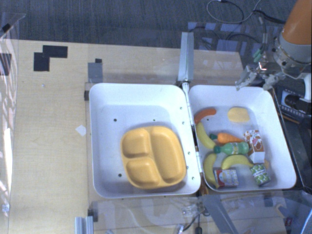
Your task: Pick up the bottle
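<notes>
Jaws spread, nothing between; gripper [256, 77] hangs over bin's far rim. Bottle [233, 148] well below-left, lying flat among bananas: likely light, slick plastic; grab mid-body, across width.

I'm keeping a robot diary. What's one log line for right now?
gripper: above right bin's far rim, holding nothing | bottle: lying among bananas | tray: left bin

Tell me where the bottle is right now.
The green bottle lies on its side in the right bin, near the middle, just below the carrot and above a banana, with the carton at its right.
</notes>
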Robot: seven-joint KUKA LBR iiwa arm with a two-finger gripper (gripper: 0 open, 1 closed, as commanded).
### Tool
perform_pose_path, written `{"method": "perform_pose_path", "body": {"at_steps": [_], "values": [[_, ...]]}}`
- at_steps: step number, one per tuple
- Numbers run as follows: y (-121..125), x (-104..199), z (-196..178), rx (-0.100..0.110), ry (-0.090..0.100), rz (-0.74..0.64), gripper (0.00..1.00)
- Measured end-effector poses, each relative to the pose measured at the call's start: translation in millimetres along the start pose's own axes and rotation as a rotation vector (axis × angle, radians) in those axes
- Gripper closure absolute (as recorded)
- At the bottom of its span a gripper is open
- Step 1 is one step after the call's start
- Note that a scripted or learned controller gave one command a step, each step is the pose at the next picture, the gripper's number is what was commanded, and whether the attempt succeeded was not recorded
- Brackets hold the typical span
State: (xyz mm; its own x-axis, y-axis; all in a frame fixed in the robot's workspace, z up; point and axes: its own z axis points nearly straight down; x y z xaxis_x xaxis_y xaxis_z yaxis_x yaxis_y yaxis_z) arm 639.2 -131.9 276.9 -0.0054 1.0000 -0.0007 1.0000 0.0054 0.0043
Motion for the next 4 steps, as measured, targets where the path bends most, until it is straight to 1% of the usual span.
{"method": "perform_pose_path", "body": {"at_steps": [1, 2, 3, 4], "values": [[-38, -2, 114, 0.002, 0.001, 0.303, 0.0], [-15, -38, 121, -0.001, 0.0, 0.283, 0.0], [-16, -65, 123, -0.002, 0.0, 0.463, 0.0], [-85, -40, 181, -0.005, -0.001, 0.27, 0.0]]}}
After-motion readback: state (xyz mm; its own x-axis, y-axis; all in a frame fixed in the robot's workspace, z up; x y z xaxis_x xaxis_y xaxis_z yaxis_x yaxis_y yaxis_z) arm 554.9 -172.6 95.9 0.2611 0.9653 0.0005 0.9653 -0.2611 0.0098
